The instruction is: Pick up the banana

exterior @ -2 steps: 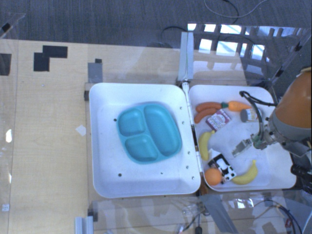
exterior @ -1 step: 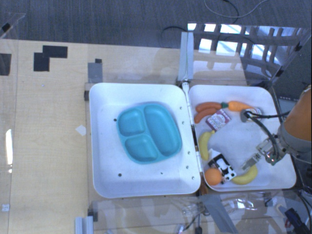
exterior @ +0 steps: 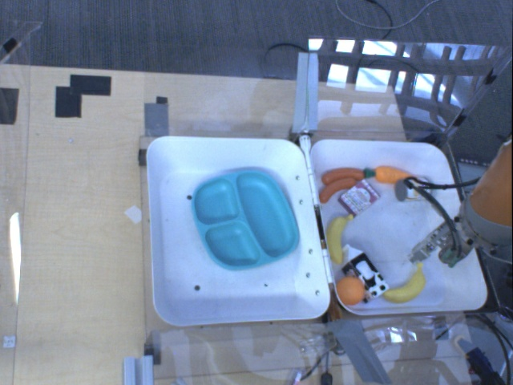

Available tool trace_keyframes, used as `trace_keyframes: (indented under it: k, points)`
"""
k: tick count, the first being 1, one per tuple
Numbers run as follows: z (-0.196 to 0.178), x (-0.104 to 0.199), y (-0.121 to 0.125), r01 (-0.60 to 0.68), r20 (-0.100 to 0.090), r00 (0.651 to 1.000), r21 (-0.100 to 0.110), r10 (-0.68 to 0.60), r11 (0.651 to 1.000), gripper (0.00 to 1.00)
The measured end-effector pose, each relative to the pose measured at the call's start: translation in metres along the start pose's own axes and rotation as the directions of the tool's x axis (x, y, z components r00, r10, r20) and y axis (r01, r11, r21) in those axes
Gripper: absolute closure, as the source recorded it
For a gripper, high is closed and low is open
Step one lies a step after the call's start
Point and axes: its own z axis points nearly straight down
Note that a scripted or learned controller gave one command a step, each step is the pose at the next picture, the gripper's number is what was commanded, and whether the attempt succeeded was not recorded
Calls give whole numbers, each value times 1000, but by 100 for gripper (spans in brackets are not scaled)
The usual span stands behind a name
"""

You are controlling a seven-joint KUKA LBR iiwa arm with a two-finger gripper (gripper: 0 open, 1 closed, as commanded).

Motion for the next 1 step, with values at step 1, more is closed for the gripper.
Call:
trace_keyframes:
  k: [1]
  points:
    - [12, 9, 2, -499, -1, 867, 8, 499, 867, 100]
